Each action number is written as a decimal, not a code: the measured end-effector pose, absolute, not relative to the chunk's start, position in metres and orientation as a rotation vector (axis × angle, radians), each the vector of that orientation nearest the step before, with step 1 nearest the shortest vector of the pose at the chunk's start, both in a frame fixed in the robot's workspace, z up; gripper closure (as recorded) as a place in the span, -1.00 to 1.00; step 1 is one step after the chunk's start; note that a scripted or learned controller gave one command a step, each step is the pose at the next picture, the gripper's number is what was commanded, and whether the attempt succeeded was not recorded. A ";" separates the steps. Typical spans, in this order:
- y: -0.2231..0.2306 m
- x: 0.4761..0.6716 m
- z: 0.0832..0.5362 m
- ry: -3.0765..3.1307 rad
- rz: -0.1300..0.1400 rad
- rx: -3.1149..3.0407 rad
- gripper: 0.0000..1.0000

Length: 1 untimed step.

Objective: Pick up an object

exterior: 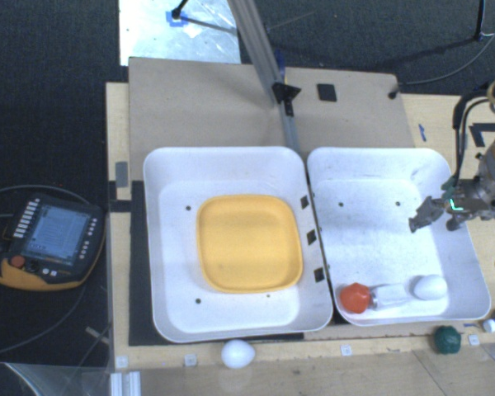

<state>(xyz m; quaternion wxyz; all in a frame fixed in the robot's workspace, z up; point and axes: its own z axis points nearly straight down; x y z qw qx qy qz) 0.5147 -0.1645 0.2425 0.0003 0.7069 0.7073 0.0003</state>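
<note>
Jaws cannot be made out on the gripper (436, 211), which hovers (arm cut off by the frame) over the right bin (371, 180) at its right edge; an orange ball (355, 297), clear tube (389, 295) and white egg (430, 287) line its near edge, while a yellow plate (249, 242) sits mid-left bin (169, 221).

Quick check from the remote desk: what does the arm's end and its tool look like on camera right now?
The tool is dark grey to black, with slim dark fingers jutting toward the right bin. A small teal-green light glows on its body. Behind it sits a grey metallic wrist block, and an orange-brown band shows at the frame's edge. A black cable loops above the wrist.
</note>
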 end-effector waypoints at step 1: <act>-0.165 0.515 0.242 2.222 0.001 2.220 -1.00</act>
